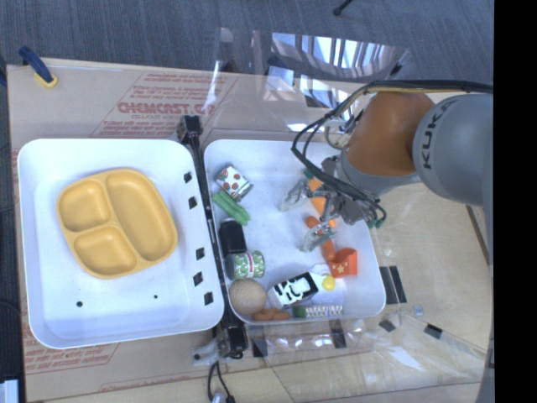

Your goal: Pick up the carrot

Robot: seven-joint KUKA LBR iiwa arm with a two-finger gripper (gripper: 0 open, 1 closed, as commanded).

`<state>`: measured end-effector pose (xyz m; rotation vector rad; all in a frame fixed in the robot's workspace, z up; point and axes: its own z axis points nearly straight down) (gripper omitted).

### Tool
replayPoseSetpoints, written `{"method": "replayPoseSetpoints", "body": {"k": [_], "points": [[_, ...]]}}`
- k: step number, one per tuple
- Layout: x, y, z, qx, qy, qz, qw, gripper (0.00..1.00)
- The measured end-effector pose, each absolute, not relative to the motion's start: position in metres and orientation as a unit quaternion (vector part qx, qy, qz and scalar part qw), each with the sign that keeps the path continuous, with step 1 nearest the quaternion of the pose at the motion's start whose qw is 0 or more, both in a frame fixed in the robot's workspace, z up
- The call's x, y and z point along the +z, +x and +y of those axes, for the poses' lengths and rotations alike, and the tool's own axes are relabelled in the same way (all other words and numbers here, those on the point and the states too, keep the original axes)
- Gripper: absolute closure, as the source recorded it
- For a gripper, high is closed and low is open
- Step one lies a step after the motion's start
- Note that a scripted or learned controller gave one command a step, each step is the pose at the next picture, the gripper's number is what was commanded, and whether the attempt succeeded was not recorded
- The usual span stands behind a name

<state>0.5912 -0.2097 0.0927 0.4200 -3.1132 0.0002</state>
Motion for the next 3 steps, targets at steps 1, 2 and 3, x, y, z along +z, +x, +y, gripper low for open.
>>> {"method": "replayPoseSetpoints", "body": {"k": [1, 2, 3], "points": [[0.105, 0.594, -0.208, 0.0006, 0.137, -0.991, -0.003, 1.00], [0.161, 0.580, -0.157, 0.0001, 0.069, -0.998, -0.003, 1.00], [0.171, 0.581, -0.156, 0.0007, 0.072, -0.997, -0.003, 1.00]]}}
